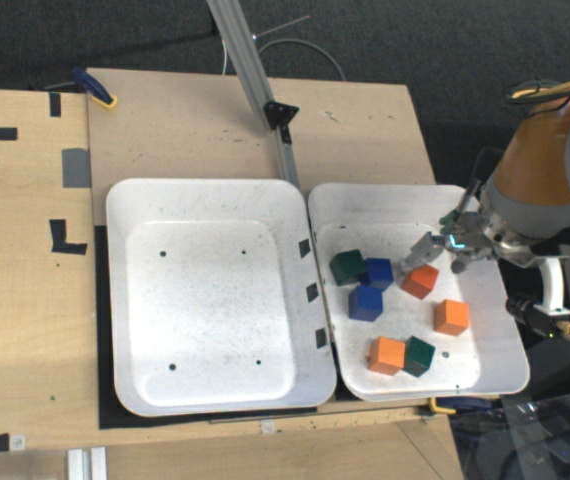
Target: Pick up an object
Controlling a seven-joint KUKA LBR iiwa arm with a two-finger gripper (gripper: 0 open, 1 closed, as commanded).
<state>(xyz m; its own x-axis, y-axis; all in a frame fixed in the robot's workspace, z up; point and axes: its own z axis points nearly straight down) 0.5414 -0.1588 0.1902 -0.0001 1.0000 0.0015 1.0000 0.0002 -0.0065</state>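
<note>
Gripper (428,256) low in the right bin (385,203), over the red cube (420,281).
The grey fingers stand apart, one tip at the cube's upper left, the other just above it; the cube lies on the bin floor, not held. Near it are two blue cubes (371,287), two green cubes (347,266) and two orange cubes (452,316). The left bin (205,193) stands beside.

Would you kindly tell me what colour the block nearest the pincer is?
Red-orange: the block beside the pincer, seen in the camera view.
</note>
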